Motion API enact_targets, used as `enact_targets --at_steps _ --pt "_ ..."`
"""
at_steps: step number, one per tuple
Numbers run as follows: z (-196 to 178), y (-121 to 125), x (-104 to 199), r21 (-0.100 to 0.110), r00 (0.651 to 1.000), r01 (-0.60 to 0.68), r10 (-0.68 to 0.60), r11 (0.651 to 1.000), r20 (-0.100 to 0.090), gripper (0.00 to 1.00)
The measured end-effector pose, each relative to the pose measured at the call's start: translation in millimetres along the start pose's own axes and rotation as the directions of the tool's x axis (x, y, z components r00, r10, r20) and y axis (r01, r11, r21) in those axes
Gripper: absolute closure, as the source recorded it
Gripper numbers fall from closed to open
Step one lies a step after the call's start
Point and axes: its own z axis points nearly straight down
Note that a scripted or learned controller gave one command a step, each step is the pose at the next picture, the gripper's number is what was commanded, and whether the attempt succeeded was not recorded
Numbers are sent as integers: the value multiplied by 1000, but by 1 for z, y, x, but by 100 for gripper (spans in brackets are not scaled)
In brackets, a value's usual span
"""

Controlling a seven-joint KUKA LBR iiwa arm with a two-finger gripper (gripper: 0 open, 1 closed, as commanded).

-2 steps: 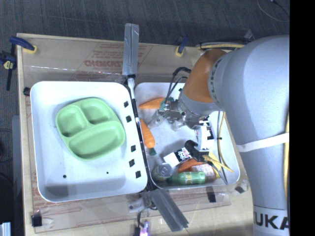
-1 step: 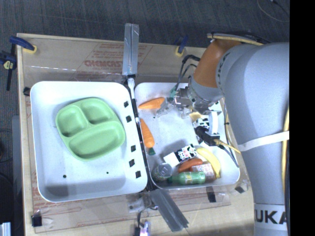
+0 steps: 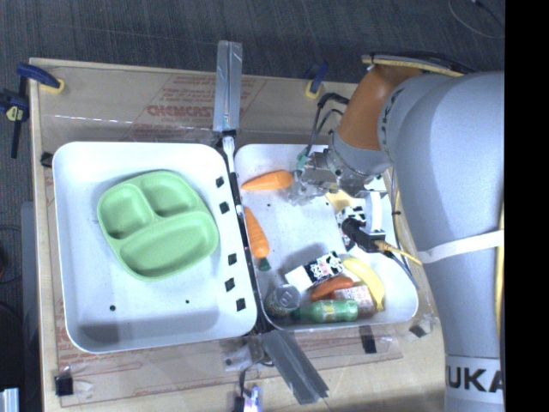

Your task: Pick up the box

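One small box (image 3: pixel 315 270) lies well below the gripper (image 3: pixel 310 178), toward the bin's near wall; it looks light, stiff cardboard, best taken across its narrow sides; the gripper's state I cannot tell

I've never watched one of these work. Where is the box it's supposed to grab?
The box, white with black patches, lies in the right bin near its front edge, between the can and the banana.

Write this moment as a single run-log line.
arm: over right bin | gripper: low by carrot, back of bin | box: lying at front, not held | left bin: green plate
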Motion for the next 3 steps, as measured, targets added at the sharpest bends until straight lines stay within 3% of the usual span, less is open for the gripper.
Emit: enact_targets --at_steps 1,2,3 --pt "13 -63 -31 -4 998 -58 58 998 0 100" --pt "13 -63 -31 -5 998 -58 58 998 0 0" --pt "5 -63 -30 0 999 -54 54 999 -1 100"
